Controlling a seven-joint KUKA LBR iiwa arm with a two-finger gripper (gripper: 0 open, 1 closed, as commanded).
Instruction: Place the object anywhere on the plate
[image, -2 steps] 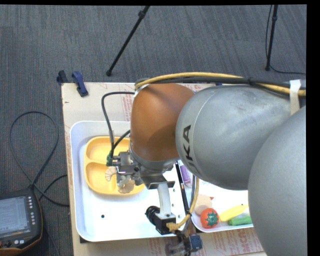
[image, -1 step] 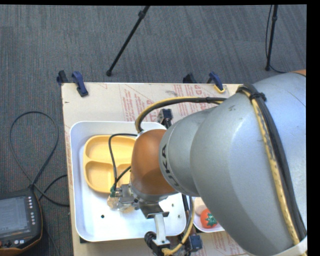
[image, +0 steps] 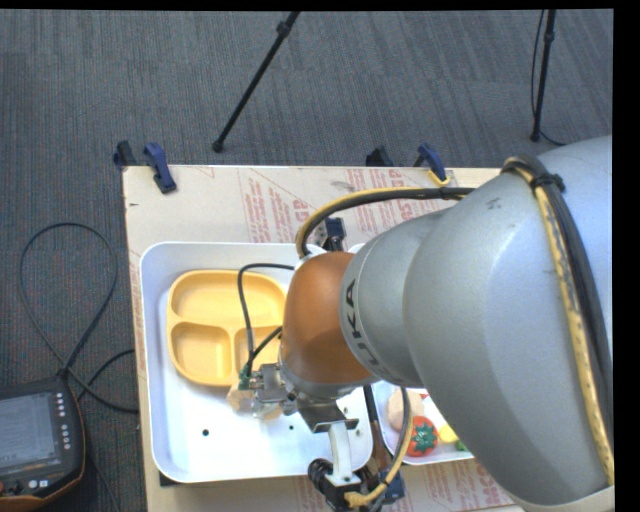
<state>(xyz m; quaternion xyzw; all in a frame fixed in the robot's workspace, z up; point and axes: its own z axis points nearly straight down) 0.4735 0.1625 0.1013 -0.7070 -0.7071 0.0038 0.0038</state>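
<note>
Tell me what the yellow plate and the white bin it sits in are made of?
The yellow plate looks like moulded plastic: one even colour, rounded raised dividers, a soft sheen. The white bin is probably plastic too, smooth and slightly glossy with rounded corners, though painted metal can't be ruled out.

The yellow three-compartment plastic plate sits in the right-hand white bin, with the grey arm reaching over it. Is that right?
Not quite. The camera view shows the yellow three-compartment plastic plate in the left-hand white bin, not the right-hand one. The grey arm does reach over it.
</note>
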